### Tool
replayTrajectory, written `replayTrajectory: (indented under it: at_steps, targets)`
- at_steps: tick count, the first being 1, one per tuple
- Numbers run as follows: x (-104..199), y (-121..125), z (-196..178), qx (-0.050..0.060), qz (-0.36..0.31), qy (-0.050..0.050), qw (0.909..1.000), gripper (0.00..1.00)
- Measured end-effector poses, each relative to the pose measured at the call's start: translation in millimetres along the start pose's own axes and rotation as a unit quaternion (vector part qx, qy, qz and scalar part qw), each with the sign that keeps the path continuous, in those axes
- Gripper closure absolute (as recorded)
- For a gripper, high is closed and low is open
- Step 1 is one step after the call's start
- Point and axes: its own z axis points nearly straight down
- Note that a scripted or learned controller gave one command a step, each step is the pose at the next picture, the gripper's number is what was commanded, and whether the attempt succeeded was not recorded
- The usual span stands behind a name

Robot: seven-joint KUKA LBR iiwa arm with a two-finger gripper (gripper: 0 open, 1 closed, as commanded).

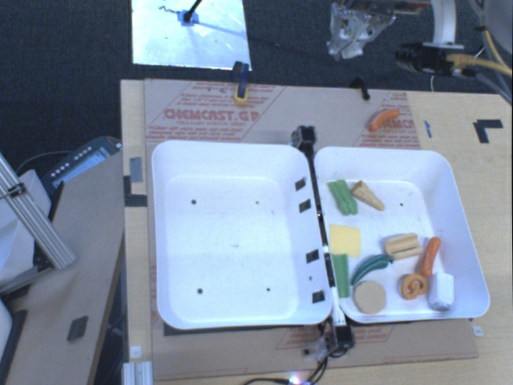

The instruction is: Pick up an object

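A: What could it pick up?

B: Small toy foods in the right bin (461, 207). A green ridged pod (344, 196) lies just beside a tan cone (368, 195) near the far side. Nearer the middle wall there is a flat yellow square (345, 240), then a thin green strip (341, 273) and a curved dark green piece (369, 266).

A: And toward the near edge?

B: A round tan disc (369, 297), a pale log-shaped roll (401, 245), an orange pretzel (414, 285), a smooth orange sausage (430, 256) and a white block (440, 290), all close together.

A: Where is the gripper?

B: The gripper (349, 48) hangs well beyond the bins, above the dark floor past the tabletop's (96, 239) far edge, well apart from every piece. It is metallic and blurred; I cannot tell how its fingers stand, and nothing shows between them.

A: Anything outside the bins?

B: A second orange sausage (384, 119) lies on the printed board (208, 111) behind the right bin. The left bin (168, 239) is smooth white plastic.
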Motion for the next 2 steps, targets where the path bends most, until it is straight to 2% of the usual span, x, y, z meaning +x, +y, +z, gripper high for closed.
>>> replayTrajectory:
  at_steps: [1, 2]
  targets:
    - [43.6, 0.4, -54.5, 0.000, 0.000, 0.000, 1.0000, 1.00]
    - [75.6, -0.9, -51.4, 0.002, 0.001, 0.000, 1.0000, 1.00]
